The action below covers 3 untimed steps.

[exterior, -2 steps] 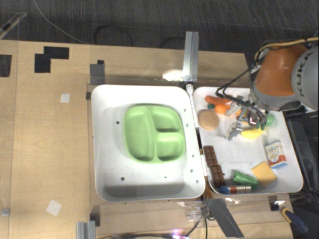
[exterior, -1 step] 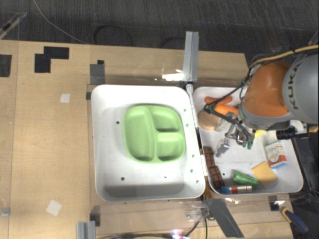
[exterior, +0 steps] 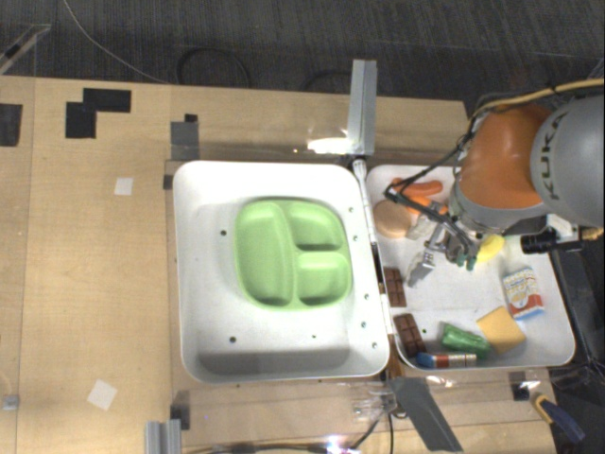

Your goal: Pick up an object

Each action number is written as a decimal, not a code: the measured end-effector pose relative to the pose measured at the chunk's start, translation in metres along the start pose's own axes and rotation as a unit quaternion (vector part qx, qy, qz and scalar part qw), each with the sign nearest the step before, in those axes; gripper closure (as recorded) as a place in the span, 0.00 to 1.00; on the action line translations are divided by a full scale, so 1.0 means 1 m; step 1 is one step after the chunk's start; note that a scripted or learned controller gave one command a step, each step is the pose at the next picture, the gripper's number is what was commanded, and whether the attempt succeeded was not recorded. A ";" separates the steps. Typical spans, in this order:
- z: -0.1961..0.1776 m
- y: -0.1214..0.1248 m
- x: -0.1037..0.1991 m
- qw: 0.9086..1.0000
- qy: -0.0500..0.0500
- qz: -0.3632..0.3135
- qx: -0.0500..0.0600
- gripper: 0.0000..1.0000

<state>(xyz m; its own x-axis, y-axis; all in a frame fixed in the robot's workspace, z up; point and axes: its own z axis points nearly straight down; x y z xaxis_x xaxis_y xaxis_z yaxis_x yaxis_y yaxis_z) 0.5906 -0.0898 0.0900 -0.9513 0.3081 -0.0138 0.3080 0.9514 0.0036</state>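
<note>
While I hang over the right bin (exterior: 558, 348), my gripper (exterior: 427, 261) sits low above bare white floor near the bin's left side, and I can't tell how the jaws stand: too small and dark against the wrist to read, and nothing visible between them. No specific target, so any item counts. Candidates: a round tan piece (exterior: 390, 218) just up-left of me, an orange carrot-like thing (exterior: 423, 189) behind it, a yellow item (exterior: 491, 247) tucked under my wrist, a small carton (exterior: 522, 291) to the right, a yellow wedge (exterior: 501, 329), a green piece (exterior: 465, 337) and a red-blue marker (exterior: 444, 358) along the near wall, brown chocolate-like bars (exterior: 394, 288) against the divider. Risks as I judge them: straight down from here closes on nothing. The tan piece looks rounded, likely to squirt out of a pinch. The bars lie flat against the wall, so a finger may hit the rim. Green piece, marker and wedge are touching or nearly so; a grab there could nudge neighbours or catch two. Cable (exterior: 430, 173) loops near the carrot, snag hazard. The left bin (exterior: 203, 253) has a green divided tray (exterior: 291, 252), too wide for me I'd guess.
</note>
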 end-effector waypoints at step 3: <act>-0.156 -0.001 0.000 0.999 -0.003 -0.044 0.000 1.00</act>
<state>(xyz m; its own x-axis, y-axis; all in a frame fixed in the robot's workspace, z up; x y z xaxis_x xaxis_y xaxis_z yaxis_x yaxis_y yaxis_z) 0.5879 -0.0910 0.2464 -0.9745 0.2236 -0.0209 0.2236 0.9747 0.0017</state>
